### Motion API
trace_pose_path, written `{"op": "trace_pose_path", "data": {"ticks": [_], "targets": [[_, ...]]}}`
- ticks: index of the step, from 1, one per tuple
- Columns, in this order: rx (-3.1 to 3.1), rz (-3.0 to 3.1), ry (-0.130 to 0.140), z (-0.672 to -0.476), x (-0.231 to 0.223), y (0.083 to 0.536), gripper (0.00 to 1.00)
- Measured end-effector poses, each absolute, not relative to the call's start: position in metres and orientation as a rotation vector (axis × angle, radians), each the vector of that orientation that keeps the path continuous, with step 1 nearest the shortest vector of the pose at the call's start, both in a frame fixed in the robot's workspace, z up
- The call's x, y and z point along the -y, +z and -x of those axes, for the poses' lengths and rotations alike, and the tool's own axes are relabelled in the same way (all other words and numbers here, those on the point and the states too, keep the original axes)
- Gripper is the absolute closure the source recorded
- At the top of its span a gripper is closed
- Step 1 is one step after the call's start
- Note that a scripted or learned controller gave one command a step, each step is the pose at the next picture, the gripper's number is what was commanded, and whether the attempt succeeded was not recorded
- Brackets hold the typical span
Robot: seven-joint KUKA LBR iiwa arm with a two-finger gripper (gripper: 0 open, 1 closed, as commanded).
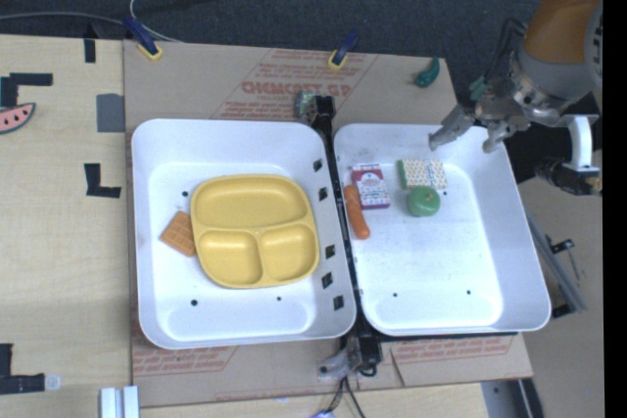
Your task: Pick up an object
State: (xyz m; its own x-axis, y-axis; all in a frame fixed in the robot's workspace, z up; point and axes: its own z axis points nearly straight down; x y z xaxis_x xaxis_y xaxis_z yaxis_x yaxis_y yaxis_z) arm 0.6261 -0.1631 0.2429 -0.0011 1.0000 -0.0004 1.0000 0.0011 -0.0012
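The gripper (468, 134) hangs over the far right corner of the right bin (509, 240), its two fingers spread apart and nothing between them. One finger points down and to the left, the other sits further right by the bin's rim. So it is open and empty, and that is the starting point for whatever comes next.

From there the candidates all lie the same way: down and to the left in the view, deeper into the bin. Nearest is the speckled block (422, 174), lying flat just below and left of the fingertips, its long side running roughly left to right. Touching or just beside its lower edge sits the green round object (424, 202). Further left is the red-and-white carton (370, 187), and beyond that the orange carrot-like piece (357, 211), long axis running top to bottom along the bin's left wall.

My read: the speckled block is the obvious target, being closest. The move would call for a short shift left and toward the camera, then a descent. The risk is the green object crowding one side of it.

The left bin (157, 240) holds a yellow divided tray (257, 230) and a tan cracker-like piece (178, 233), well apart from the arm.
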Motion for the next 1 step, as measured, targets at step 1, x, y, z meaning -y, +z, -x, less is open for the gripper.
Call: {"op": "trace_pose_path", "data": {"ticks": [1], "targets": [[2.231,2.223,-0.006,-0.6714,0.1648,0.095,0.0]]}}
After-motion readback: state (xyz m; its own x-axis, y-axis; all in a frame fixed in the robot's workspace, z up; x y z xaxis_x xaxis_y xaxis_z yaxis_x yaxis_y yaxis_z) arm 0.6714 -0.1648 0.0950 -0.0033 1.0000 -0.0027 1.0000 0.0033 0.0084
